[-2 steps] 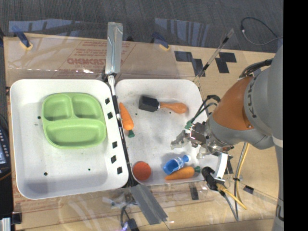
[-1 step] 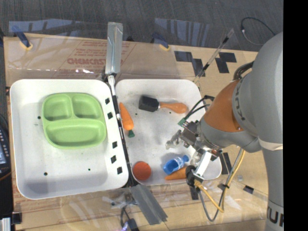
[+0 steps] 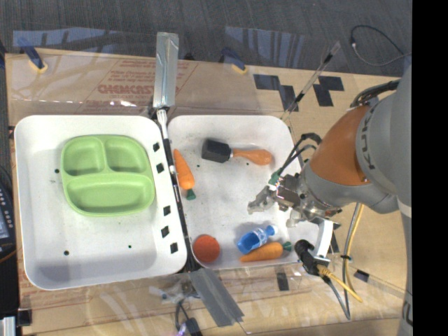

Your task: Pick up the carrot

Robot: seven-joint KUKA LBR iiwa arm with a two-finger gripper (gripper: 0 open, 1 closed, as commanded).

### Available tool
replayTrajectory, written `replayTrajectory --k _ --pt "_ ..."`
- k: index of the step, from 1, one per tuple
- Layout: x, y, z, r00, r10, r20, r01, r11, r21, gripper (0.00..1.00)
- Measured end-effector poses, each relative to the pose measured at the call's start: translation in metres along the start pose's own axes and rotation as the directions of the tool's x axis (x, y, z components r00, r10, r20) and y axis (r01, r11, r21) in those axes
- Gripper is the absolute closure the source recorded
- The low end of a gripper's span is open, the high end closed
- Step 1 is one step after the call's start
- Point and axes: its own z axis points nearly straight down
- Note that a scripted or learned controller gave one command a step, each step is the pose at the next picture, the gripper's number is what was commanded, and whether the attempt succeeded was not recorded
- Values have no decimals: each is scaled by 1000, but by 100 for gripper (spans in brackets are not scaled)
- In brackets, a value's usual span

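Two carrots lie in the right bin (image 3: pixel 231 128). One carrot (image 3: pixel 184 171), orange with a green stub, lies along the bin's left wall. The other carrot (image 3: pixel 262 253) lies flat near the front wall, just below a small blue bottle (image 3: pixel 255 239). My gripper (image 3: pixel 277 210) hangs over the right side of this bin, above and slightly right of the blue bottle. Its fingers stand apart with nothing between them, so it is open. It is well clear of the left carrot and closer to the front one.
A brush (image 3: pixel 234 152) with a black head and an orange handle lies at the back of the right bin. A red ball (image 3: pixel 206 247) sits in its front left corner. The left bin (image 3: pixel 35 187) holds a green divided plate (image 3: pixel 107 173).
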Motion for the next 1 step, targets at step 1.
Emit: replayTrajectory --k 1 --pt "22 -10 28 975 -220 -2 220 975 4 0"
